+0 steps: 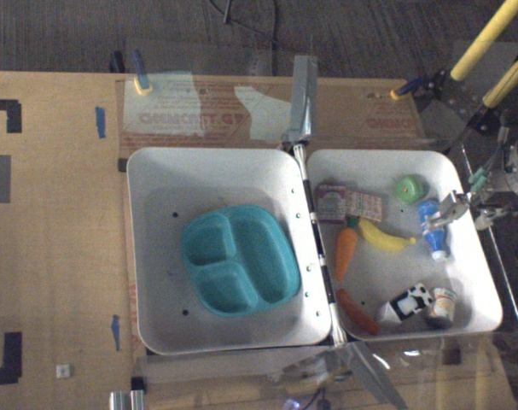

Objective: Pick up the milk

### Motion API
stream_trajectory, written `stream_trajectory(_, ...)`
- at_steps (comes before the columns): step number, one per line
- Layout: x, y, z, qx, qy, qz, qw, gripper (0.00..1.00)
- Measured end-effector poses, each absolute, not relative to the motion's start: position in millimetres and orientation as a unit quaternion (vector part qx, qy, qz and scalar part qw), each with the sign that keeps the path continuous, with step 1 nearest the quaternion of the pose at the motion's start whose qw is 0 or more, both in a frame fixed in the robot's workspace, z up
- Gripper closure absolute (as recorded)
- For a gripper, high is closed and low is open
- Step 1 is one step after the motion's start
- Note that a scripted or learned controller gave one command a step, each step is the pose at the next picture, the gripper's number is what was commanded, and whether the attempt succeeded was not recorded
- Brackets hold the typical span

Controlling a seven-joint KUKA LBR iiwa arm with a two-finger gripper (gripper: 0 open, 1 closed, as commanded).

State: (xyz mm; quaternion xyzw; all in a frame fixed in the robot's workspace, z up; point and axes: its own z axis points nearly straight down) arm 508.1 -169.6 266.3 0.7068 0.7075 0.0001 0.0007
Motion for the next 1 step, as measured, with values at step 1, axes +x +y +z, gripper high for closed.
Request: stream_trajectory(1,479.2,-151.0,105.5,0.684,0.730,0.0002,0.000,0.00)
